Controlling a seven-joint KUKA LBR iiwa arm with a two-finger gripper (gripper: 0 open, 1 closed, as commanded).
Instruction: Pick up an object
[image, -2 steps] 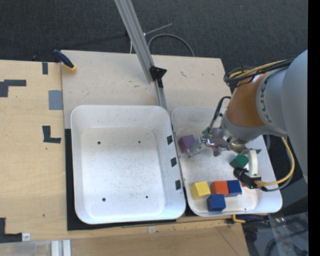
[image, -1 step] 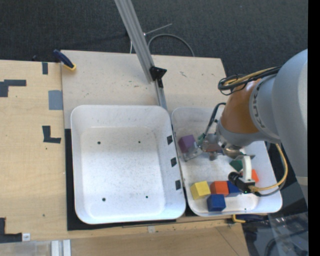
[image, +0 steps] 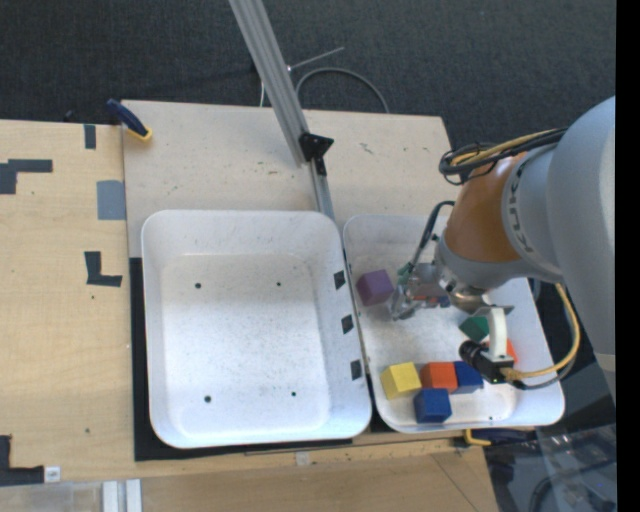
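The bench (image: 230, 170) of pale wood carries 2 shallow white bins side by side on a dark mat. The left bin (image: 160, 300) is the bigger of the 2 as seen from above, its floor speckled with a few dark dots. The right bin (image: 545, 405) sits touching it along their shared rims.

The grey arm (image: 575, 190) comes in from the right, its orange band (image: 480, 215) above the wrist, with black and yellow cables looping around it. A slanted metal pole (image: 275, 75) crosses the top of the bench toward the seam between the bins.

The gripper (image: 405, 305) hangs low inside the right bin, near its upper middle. Its fingertips are small and dark against the bin floor, and whether they are spread or pressed together cannot be told; nothing is visibly pinched between them.

The purple block (image: 375, 287) lies just beside the gripper, on its left, close to the bin's left wall. Whether they touch is unclear.

Along the near edge of the right bin sit a yellow block (image: 403, 378), an orange block (image: 438, 375) and a blue block (image: 468, 376) in a row, close together, with a 2nd blue block (image: 432, 404) just in front of them. A green block (image: 474, 326) lies near the right side, partly covered by the arm's fittings.
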